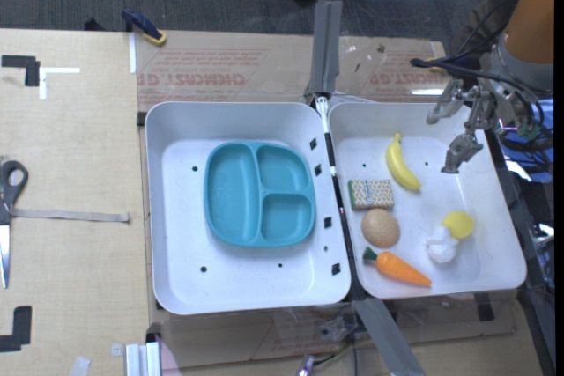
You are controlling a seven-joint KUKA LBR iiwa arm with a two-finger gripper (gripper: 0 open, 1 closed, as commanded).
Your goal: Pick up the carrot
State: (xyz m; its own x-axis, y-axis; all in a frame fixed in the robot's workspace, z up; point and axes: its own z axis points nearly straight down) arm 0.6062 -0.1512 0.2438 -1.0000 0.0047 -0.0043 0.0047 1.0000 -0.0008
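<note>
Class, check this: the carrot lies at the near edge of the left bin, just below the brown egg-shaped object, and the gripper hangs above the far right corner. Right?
Not quite. The camera view shows the carrot in the right bin, not the left. The rest stands: it lies just below the brown egg-shaped object, and the gripper hangs above the far right corner.

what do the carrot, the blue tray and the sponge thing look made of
The carrot looks like smooth moulded plastic: even orange, slight sheen, green stub, probably a toy. The blue tray seems hard matte plastic, one uniform teal with moulded compartments. The sponge looks like soft foam under a speckled green scouring face, though the texture is too small to confirm.
</note>
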